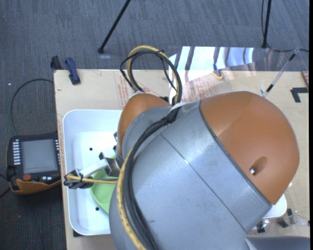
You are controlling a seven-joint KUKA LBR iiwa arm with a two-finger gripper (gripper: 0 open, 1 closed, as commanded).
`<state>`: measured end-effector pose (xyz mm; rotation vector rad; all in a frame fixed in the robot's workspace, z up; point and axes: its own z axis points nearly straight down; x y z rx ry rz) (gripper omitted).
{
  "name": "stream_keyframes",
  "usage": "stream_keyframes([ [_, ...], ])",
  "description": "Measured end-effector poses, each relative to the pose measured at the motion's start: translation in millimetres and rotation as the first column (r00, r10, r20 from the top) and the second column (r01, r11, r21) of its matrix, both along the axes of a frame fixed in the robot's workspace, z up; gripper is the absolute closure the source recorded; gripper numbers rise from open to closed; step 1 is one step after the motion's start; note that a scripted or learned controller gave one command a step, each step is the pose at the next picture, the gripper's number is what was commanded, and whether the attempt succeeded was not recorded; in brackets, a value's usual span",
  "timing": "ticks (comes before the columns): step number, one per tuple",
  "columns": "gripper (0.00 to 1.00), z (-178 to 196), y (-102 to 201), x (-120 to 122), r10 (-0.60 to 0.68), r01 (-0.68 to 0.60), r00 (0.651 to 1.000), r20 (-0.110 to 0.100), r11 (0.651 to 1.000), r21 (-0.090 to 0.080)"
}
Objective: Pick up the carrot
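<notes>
My arm [198,176] reaches low over the left bin [73,139] and covers most of its inside. Part of the gripper [110,163] pokes out from under the wrist, close above the bin floor near the middle. Just below it lies a light green object [102,192], half hidden by the arm. Whatever sits under the gripper is hidden by the arm.
The left bin's left wall and a strip of white floor [86,145] are in sight. A sliver of the right bin [279,208] shows at the lower right. Bare bench board [88,90] lies behind the bins, with a blue clamp [72,69] on its far left corner.
</notes>
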<state>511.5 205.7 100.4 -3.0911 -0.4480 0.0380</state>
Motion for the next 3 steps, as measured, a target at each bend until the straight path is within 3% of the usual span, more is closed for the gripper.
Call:
stream_keyframes([
  [1, 1.00, 52.5, 25.5, -20.1, -0.031, 0.031, 0.999, 0.018, 0.999, -0.011],
  [2, 1.00, 176.3, 4.7, -3.7, 0.102, -0.102, 0.995, 0.022, 0.995, -0.014],
  [3, 1.00, 13.7, 36.5, 28.2, 0.217, -0.217, 0.976, 0.003, 0.976, -0.015],
])
